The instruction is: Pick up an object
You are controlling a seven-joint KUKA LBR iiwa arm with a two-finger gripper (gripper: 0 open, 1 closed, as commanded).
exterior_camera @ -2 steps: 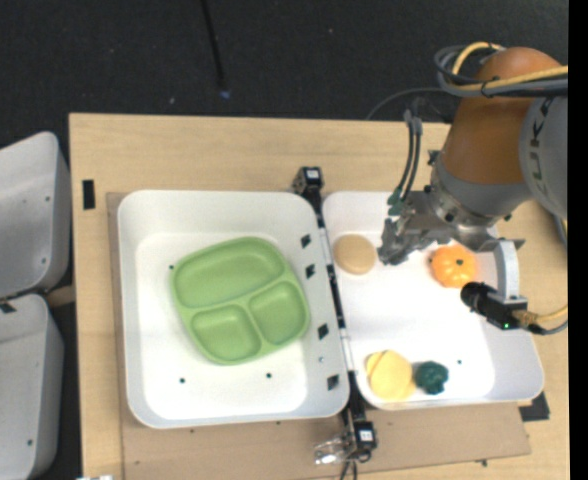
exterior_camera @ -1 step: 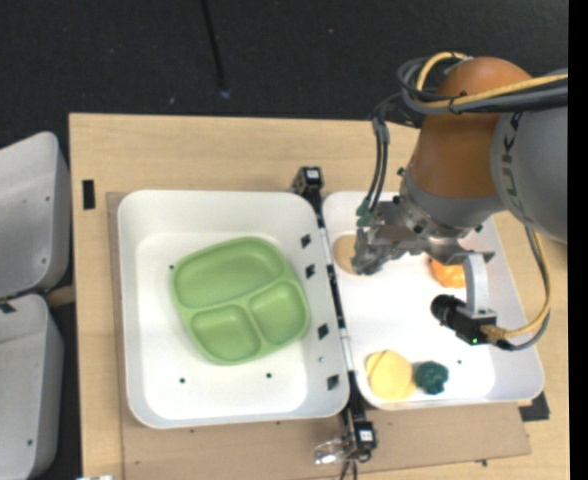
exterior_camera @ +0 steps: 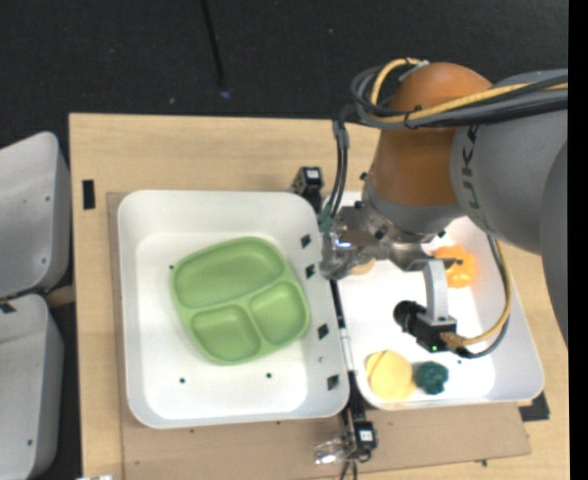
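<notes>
Right, approach step: my gripper (exterior_camera: 342, 251) hangs over the right bin (exterior_camera: 499, 353) by its inner wall, and I can't tell if it's open or gripping. Yellow lump (exterior_camera: 388, 373) and teal lump (exterior_camera: 431, 377) lie side by side near the front. Next, I'd centre over one and descend.

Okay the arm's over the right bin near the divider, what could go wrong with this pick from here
1. The gripper sits right by the wall between the bins, so it may scrape or catch it.
2. It is apart from the orange object, the yellow object and the teal object, so it could come up with nothing.
3. Yellow and teal lie close together; going for one may shove the other.
</notes>
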